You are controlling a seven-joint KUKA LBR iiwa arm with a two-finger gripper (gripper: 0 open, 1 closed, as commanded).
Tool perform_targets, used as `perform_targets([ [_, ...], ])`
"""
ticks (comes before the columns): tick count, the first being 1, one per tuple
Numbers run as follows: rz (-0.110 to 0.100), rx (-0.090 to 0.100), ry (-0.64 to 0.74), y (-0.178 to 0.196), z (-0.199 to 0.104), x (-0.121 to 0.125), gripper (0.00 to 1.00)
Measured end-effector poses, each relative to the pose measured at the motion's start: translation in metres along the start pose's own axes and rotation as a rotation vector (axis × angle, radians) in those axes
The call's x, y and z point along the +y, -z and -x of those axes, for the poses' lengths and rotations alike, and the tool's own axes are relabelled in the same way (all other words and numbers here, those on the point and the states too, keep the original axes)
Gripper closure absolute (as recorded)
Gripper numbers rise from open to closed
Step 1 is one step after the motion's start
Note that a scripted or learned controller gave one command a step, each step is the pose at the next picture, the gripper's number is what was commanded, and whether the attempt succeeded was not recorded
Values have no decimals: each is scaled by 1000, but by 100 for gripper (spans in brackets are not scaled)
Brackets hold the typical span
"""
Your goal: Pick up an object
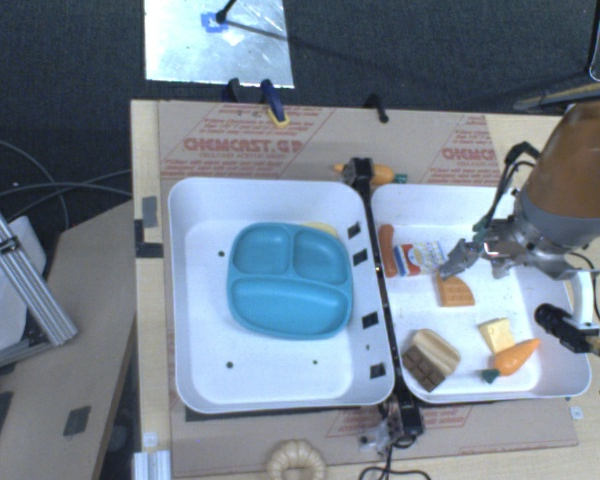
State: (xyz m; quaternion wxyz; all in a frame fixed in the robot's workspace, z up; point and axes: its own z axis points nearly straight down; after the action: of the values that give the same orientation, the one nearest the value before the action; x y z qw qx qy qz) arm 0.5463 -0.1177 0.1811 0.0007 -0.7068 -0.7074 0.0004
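1. The bench (180,133) carries two shallow white bins side by side; the left bin (195,268) takes the nine o'clock half of the view.
2. In the left bin lies a blue divided plate (288,278), roughly at its middle, with a bit of something yellow (323,228) peeking from behind the plate's one o'clock edge.
3. The right bin (570,373) holds the loose pieces — a red sausage-like stick (387,249) along its nine o'clock wall, a small white packet with red and blue print (418,259) just beside it, and an orange-brown wedge (455,291) near the bin's middle.
4. Toward six o'clock in that bin sit a striped wooden block (430,357), a pale yellow cheese cube (496,334) and an orange carrot (513,358) touching the cube's lower side.
5. The claw (460,259) hangs over the packet's three o'clock end, just above the wedge; whether its fingers are spread or pressed together cannot be told, and nothing is seen between them.
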Motion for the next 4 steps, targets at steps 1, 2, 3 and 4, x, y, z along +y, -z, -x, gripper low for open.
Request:
perform_targets([
  [1,-1,0,0,-43,4,2,0],
  [2,-1,0,0,-95,4,2,0],
  [3,2,0,0,-82,4,3,100],
  [4,8,-2,2,-18,5,3,100],
])
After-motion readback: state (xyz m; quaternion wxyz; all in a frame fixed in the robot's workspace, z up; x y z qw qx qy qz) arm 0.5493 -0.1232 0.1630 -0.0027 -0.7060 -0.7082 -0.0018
